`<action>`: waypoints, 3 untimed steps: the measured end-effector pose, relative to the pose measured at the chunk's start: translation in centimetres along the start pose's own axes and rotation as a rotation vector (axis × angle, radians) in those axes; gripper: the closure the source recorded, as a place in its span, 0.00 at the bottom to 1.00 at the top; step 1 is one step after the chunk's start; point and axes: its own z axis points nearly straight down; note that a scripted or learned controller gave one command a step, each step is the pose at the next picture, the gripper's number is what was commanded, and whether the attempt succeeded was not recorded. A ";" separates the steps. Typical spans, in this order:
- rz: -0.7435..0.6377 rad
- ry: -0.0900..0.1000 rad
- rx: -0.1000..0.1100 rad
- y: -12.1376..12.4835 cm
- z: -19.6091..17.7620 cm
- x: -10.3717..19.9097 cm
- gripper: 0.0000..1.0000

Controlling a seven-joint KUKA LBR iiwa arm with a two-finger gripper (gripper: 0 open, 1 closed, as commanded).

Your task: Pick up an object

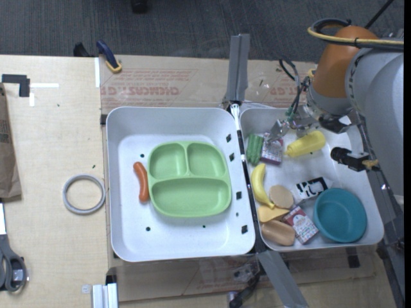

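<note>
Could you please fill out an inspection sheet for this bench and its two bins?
Surface: pale wooden bench bearing two white bins.
Job's things: left white bin holds green divided plastic tray, orange toy sausage; right white bin holds yellow toy banana, teal bowl, yellow corn cob, small packets.
Clutter: grey ring on bench.
Grippers: gripper low over right bin's far corner.
Cables: yellow hose above wrist.
Surroundings: dark carpet.
</note>
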 end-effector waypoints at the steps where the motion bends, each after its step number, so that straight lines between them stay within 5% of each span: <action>1: 0.062 0.005 0.000 -4.0 0.0 -9.1 0.00; 2: 0.231 0.007 -0.002 -8.3 -0.2 -7.8 0.00; 3: 0.228 0.004 -0.002 -8.3 -1.2 -7.9 1.00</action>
